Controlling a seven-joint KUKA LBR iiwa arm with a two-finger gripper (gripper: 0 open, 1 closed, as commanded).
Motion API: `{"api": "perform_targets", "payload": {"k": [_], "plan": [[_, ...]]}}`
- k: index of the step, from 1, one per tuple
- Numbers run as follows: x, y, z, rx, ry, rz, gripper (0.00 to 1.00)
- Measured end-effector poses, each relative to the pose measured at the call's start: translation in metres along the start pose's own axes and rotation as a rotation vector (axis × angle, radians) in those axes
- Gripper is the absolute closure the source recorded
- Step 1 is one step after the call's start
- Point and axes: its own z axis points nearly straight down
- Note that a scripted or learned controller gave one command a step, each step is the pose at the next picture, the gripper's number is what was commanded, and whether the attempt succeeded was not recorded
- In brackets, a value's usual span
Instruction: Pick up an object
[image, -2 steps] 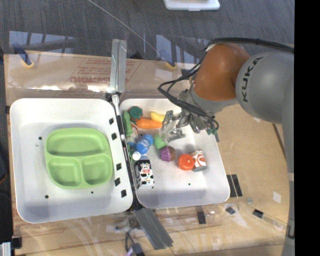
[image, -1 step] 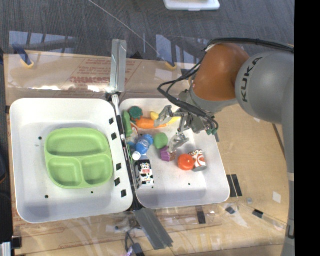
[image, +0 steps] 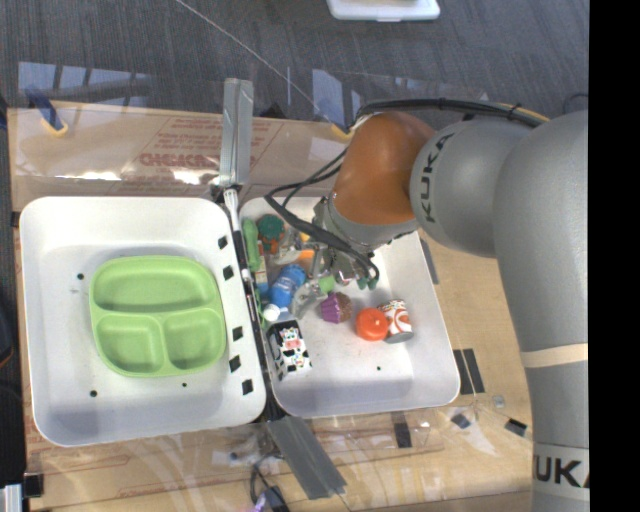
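Observation:
The right bin (image: 420, 375) holds several small objects: a purple ball-like piece (image: 335, 307), an orange round piece (image: 372, 324) beside a red-and-white can (image: 398, 320), a blue item (image: 287, 285), a green-topped item (image: 270, 229) and a black-and-white cow-patterned box (image: 290, 350). My gripper (image: 330, 272) hangs low over the bin's upper middle, just above the purple piece and right of the blue item. The wrist and cables hide its fingertips.
The left bin (image: 50, 300) carries a green three-compartment tray (image: 157, 315). A divider with black clips (image: 240, 290) runs between the bins. The arm's grey body (image: 520, 200) covers the right side of the bench. Bare bin floor lies at the right bin's front.

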Motion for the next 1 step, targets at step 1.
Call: {"api": "perform_targets", "payload": {"k": [1], "plan": [[-0.0020, 0.0001, -0.0095, 0.001, -0.002, -0.004, 1.00]]}}
